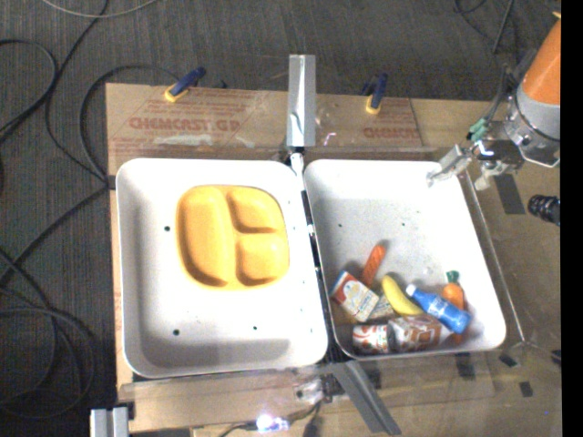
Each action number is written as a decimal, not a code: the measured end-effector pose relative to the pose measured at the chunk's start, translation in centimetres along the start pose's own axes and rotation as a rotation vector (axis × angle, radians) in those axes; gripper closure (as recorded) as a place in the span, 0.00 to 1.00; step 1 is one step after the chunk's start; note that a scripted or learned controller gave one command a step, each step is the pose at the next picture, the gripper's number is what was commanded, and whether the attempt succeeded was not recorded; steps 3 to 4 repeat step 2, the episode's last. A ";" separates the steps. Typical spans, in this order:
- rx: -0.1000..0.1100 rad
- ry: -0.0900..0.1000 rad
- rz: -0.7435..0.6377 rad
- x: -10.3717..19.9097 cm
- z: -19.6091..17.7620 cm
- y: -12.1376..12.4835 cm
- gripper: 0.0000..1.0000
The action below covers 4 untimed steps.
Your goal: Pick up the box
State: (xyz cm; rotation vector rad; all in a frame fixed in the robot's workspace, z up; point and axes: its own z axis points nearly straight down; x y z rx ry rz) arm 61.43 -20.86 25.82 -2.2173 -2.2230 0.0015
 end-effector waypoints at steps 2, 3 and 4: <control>-0.002 -0.005 0.312 0.4 -8.2 -5.8 0.00; -0.002 -0.005 0.312 0.4 -8.2 -5.8 0.00; -0.002 -0.005 0.312 0.4 -8.2 -5.8 0.00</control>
